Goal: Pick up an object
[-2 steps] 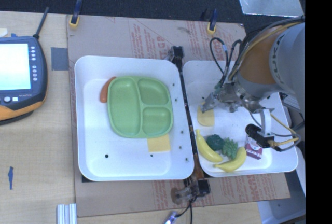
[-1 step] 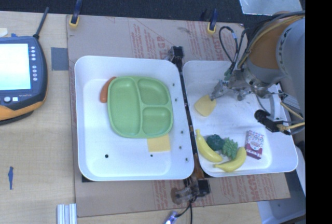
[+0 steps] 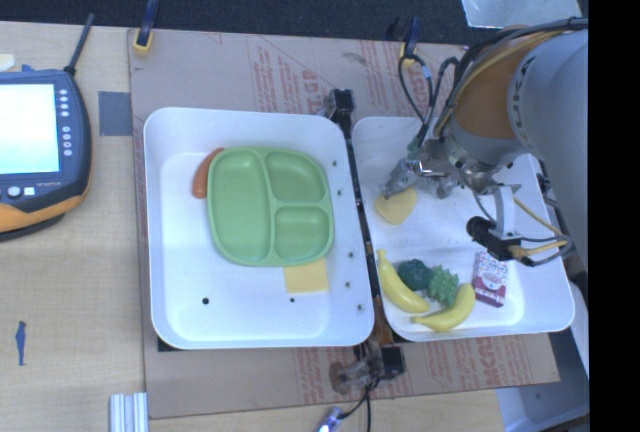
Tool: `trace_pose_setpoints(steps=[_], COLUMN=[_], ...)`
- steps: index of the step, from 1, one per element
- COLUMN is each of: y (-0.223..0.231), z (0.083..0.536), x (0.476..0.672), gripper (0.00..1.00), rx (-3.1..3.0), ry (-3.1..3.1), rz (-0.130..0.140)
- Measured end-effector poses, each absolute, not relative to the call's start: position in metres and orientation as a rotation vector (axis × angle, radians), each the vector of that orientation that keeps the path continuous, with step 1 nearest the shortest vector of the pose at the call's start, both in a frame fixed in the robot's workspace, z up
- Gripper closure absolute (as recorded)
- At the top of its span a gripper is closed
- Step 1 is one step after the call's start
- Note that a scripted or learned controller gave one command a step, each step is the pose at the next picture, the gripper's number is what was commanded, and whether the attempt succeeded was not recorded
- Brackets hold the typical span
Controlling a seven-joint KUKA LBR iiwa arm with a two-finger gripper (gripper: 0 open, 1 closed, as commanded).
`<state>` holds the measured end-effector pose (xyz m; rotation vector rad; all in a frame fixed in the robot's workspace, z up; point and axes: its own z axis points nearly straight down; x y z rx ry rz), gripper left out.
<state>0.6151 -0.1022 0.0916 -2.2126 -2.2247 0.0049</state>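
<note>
My gripper (image 3: 402,182) hangs over the upper left part of the right bin (image 3: 545,320), under the grey arm with its orange band (image 3: 490,105). Just below its tip lies a pale yellow wedge (image 3: 396,209); whether they touch I cannot tell. Nearer the bin's front lie two bananas (image 3: 398,286) (image 3: 452,310), a green broccoli (image 3: 428,278) between them, and a small red and white carton (image 3: 490,279).
The left bin (image 3: 175,310) holds a green divided plate (image 3: 270,205), an orange sausage (image 3: 203,174) half under the plate's left edge, and a yellow slice (image 3: 306,277) at its front. A tablet-like pendant (image 3: 35,145) lies left of the bins. Cables (image 3: 520,245) trail over the right bin.
</note>
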Motion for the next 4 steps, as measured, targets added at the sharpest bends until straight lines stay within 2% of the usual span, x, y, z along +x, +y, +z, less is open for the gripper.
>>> trace_pose_setpoints(steps=[1,2,3,4], y=[-0.094,-0.102,-0.136,-0.091], z=[0.092,0.091,0.092,0.091], x=[0.65,0.606,0.632,0.607], gripper=[0.0,0.0,0.0,0.0], rx=[-2.216,-2.215,-2.219,-2.213], ry=[-2.224,-2.224,-2.222,-2.226], rz=[0.002,0.006,0.002,0.005])
